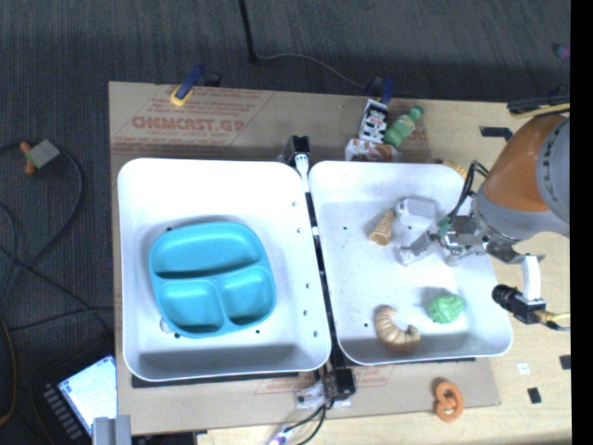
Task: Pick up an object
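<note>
Grey end effector (419, 241) sits low in the right bin (352, 323), beside a tan cone (382, 227); grip state cannot be determined. Green object (445, 307) and croissant (395, 328) lie nearby.

arm (537, 179) cut off at right edge; claw (428, 241) grip unclear.

A single fixed camera looks down from above at a slight slant, far enough back to take in the whole tan wooden table (278, 119), both shallow white plastic bins (139, 248) side by side, and dark carpeted floor (93, 26) beyond the table's far and left edges.
</note>
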You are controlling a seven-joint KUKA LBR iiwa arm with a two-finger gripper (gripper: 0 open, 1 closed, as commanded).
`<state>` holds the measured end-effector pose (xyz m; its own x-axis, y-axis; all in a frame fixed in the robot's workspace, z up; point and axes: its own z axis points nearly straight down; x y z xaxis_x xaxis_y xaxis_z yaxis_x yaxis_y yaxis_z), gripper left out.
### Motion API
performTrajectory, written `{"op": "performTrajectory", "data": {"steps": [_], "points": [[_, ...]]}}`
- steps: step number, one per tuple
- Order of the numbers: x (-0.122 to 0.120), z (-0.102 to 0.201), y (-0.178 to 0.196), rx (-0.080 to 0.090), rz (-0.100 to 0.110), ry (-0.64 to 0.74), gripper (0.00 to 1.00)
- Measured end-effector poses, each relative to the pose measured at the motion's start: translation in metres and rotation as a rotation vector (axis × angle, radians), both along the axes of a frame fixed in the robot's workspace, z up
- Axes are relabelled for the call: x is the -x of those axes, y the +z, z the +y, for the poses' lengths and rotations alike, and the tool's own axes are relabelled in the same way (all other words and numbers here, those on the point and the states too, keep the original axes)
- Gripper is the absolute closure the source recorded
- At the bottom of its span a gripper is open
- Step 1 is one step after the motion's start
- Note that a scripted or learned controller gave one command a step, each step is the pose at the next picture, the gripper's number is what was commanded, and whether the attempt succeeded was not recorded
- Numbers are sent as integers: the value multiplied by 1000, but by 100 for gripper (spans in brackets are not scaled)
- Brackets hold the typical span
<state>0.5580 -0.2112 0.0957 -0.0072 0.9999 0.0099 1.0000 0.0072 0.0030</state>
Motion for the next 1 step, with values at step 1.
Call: {"op": "performTrajectory", "data": {"steps": [1], "points": [[27, 36, -7, 17, -9, -8, 0]]}}
